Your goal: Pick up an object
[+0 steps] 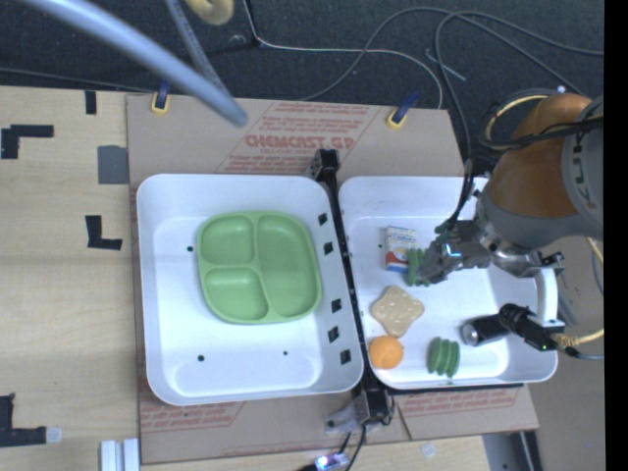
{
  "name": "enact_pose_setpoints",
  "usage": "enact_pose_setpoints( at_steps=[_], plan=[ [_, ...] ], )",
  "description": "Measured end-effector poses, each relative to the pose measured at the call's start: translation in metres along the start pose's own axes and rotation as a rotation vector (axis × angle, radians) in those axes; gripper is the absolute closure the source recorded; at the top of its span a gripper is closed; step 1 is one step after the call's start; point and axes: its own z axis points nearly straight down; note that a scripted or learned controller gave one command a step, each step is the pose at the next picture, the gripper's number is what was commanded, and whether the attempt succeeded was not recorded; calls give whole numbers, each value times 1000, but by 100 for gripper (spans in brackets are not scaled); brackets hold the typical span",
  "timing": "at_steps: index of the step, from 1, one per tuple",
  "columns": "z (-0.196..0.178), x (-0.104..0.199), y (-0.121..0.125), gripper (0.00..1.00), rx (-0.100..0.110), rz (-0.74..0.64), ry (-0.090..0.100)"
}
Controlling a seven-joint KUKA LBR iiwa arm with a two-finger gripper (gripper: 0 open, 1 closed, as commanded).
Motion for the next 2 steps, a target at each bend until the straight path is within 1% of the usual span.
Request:
enact_pose_setpoints(
  at_steps=[1,2],
  plan=[
    [-9,57,26,100,-1,-1,0],
    [-19,101,50,100,-2,0,0]
  ],
)
